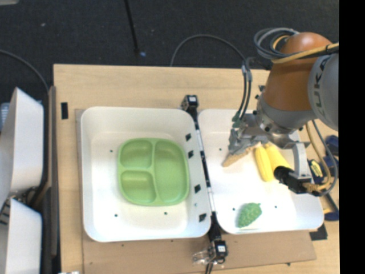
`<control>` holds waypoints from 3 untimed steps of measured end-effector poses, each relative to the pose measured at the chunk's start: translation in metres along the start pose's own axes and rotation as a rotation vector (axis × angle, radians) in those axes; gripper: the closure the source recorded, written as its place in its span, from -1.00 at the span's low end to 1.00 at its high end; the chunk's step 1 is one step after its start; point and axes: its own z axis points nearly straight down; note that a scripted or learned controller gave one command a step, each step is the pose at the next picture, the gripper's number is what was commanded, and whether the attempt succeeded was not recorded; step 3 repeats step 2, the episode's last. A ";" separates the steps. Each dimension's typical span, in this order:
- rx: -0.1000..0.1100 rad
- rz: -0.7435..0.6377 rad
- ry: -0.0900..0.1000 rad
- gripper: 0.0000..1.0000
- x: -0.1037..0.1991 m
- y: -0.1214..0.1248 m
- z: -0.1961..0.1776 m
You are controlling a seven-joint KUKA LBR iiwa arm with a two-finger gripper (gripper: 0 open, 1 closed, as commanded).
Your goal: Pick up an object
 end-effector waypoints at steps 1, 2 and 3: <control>0.002 0.001 0.000 1.00 0.051 0.003 0.013; 0.001 0.000 0.000 1.00 0.101 -0.009 0.016; 0.001 0.000 0.000 1.00 0.101 -0.009 0.016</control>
